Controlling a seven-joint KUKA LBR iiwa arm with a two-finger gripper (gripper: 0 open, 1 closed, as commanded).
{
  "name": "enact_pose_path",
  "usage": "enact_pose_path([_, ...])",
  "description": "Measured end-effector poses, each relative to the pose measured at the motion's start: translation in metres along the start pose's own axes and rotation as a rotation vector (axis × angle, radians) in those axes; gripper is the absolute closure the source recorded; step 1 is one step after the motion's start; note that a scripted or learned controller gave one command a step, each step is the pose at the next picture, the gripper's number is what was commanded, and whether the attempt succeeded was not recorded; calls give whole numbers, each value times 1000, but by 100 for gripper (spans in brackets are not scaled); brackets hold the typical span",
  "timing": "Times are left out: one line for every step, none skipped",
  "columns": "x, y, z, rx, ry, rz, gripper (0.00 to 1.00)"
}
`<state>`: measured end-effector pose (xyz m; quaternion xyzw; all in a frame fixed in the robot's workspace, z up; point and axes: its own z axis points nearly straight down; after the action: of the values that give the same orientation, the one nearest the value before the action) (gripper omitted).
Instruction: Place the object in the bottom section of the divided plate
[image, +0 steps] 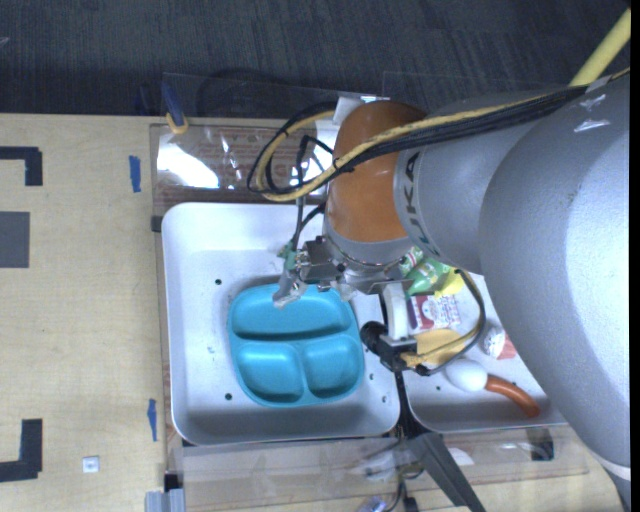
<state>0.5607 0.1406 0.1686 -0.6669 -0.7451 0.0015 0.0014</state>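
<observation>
arm (500, 190) over bins | fingers (290, 292) at blue divided plate (296, 345) top rim

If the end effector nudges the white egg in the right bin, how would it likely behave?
The white egg looks smooth and rounded, so it would probably roll and may slip from a pinch. The orange carrot lying right beside it might block its travel that way.

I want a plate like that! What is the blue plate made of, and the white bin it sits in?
The blue plate looks like smooth plastic: even color, soft sheen, molded rounded dividers. The white bin also seems plastic, glossy, with rounded corners, though coated metal can't be ruled out.
</observation>
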Motion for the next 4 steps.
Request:
enact_pose_path([-51,-87,-86,-3,0,245,0])
enact_pose_path([-78,-90,-227,-10,1,119,0])
enact_pose_path([-77,-90,-235,-6,-2,115,100])
enact_pose_path([-2,-83,-164,1,-1,291,100])
